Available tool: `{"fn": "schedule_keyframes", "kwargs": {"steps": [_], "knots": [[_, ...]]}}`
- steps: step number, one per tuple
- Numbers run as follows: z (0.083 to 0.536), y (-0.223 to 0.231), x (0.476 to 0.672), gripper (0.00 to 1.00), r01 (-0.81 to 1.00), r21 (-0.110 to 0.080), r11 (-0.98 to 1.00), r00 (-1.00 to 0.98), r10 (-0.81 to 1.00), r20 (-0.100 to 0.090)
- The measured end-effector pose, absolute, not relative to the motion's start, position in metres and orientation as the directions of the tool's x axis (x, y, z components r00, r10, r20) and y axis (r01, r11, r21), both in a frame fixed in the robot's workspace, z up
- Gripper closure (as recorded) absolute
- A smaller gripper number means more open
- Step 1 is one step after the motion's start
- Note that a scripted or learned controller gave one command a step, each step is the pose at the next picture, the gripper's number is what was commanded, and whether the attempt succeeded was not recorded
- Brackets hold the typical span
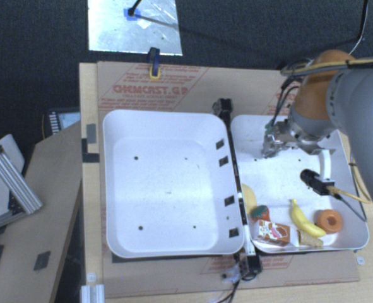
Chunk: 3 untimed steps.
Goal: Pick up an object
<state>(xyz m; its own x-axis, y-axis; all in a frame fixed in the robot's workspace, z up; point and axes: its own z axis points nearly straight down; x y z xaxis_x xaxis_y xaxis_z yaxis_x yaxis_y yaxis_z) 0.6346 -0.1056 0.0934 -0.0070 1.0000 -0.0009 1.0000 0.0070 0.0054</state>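
**Reaching for the pile at the near edge**

The things to pick lie together in the right bin point(281, 122), along its near edge: a banana point(304, 219), an orange ring like a doughnut point(329, 220), a small red-and-white packet point(273, 231), a red piece point(260, 212) just above it, and a pale yellow piece point(248, 198) against the divider. The banana looks the easiest target, since it lies partly apart from the rest with bare floor on its upper side. The gripper point(272, 145) hangs over the far part of the same bin, well apart from the pile; whether it is parted or closed I cannot tell, and nothing is seen in it. A good try, I judge, would bring it over the banana's middle, turned across its length, and clear of the ring.
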Motion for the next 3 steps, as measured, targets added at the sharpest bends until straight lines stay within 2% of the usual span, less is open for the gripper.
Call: {"fn": "schedule_keyframes", "kwargs": {"steps": [1,2,3], "knots": [[0.085,-0.108,0.671,1.00,1.000,0.006,0.006,-0.006,1.000,-0.001],[0.085,-0.081,0.669,1.00,1.000,0.002,0.007,-0.007,1.000,0.001],[0.191,0.002,0.646,1.00,1.000,0.008,0.011,-0.011,1.000,0.003]]}}
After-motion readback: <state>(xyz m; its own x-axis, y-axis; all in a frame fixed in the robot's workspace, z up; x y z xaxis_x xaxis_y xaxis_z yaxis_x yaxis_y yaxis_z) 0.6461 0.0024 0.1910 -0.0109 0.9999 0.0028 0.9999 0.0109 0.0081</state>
